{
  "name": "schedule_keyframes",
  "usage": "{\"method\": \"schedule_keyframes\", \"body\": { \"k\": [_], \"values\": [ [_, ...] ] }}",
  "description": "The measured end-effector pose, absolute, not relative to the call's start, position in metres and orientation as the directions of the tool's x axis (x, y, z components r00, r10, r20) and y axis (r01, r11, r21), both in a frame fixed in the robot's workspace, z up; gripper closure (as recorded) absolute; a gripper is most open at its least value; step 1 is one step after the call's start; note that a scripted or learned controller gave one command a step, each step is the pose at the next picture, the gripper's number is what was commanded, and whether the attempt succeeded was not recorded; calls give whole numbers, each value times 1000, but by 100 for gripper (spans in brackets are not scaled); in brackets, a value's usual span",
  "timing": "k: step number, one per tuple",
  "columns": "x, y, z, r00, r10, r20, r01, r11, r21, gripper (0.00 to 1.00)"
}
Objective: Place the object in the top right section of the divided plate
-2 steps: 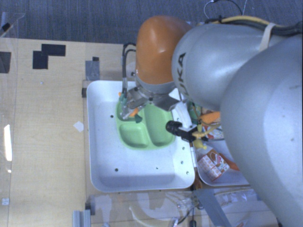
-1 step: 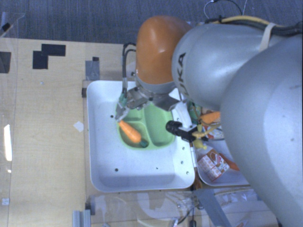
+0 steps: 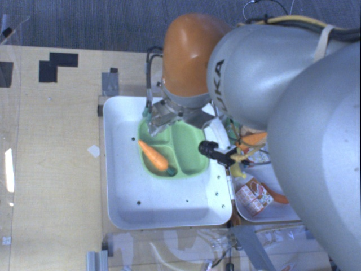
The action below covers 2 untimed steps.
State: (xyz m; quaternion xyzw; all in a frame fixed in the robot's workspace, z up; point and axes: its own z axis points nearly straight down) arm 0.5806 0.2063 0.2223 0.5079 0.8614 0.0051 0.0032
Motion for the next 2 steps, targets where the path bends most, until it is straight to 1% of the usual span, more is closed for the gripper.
{"method": "schedule_keyframes", "body": {
  "k": [1,2],
  "values": [
    [638,164,332,-474,880,-2,880,474,9,100],
    [624,114,327,-555,832,-3,832,555,6,100]
  ]
}}
